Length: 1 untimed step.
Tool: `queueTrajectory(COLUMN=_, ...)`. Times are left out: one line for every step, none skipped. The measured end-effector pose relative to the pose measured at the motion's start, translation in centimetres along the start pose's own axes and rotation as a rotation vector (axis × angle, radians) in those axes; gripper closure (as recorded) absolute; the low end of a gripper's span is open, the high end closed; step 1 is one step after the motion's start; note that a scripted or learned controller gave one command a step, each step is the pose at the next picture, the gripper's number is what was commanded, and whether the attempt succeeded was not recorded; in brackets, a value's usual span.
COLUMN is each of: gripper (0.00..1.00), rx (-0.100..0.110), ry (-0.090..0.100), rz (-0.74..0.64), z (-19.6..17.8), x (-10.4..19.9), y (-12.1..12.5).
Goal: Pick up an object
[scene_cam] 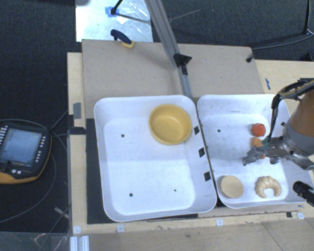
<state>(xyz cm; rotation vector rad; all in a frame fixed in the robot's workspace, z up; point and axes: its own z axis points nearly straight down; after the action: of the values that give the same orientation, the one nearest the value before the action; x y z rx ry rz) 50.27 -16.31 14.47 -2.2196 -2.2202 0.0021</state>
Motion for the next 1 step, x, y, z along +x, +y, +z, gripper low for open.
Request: queueTrajectory(gripper=0.00, rx=0.001, ry=0.000, rz=0.000, z=5.20, x=0.02, y=-0.08)
